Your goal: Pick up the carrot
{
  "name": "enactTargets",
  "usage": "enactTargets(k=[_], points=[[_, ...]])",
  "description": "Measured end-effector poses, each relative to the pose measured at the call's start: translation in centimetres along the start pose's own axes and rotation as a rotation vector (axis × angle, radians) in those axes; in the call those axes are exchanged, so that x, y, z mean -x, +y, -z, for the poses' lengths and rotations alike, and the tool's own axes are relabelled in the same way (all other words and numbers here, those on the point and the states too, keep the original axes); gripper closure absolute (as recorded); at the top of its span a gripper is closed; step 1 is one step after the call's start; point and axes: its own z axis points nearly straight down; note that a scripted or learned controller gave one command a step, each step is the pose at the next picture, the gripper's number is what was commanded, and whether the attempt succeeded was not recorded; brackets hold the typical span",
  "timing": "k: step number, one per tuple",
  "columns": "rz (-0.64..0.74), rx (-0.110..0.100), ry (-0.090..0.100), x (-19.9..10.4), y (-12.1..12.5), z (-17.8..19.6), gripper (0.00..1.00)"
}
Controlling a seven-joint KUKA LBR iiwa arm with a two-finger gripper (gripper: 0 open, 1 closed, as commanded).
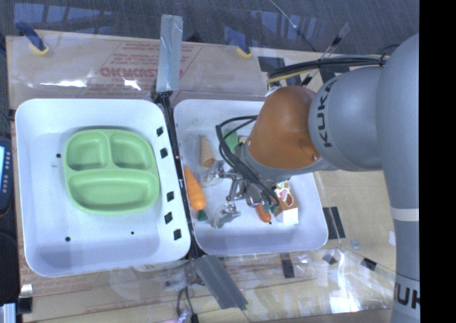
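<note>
The carrot point(194, 190) lies by the right bin's point(249, 243) left wall. The gripper point(229, 213) hovers just right of it; whether its fingers are spread cannot be told.

- Arm point(370, 122): bulky rounded grey links, smooth matte shell.
- White "KU" lettering point(322, 118) on the grey link, more at the lower right.
- Glossy orange band point(285, 132), dome-shaped.
- Black cables point(235, 145) looping beside the orange band.
- Gripper point(229, 216): small bare-metal silver parts.

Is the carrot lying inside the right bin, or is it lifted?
Lying inside: the carrot rests flat on the right bin's floor, near its left wall.
</note>
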Motion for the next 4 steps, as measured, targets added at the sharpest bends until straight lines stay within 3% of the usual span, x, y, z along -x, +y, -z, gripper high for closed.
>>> enactTargets(k=[1,2,3,4], points=[[0.009,-0.001,-0.002,0.2,0.2,1.1,1.00],[0.219,0.000,-0.007,3.2,6.6,10.4,1.00],[-0.017,-0.001,-0.006,1.3,7.8,16.0,1.00],[-0.347,0.000,0.002,-1.5,5.4,10.0,1.00]])
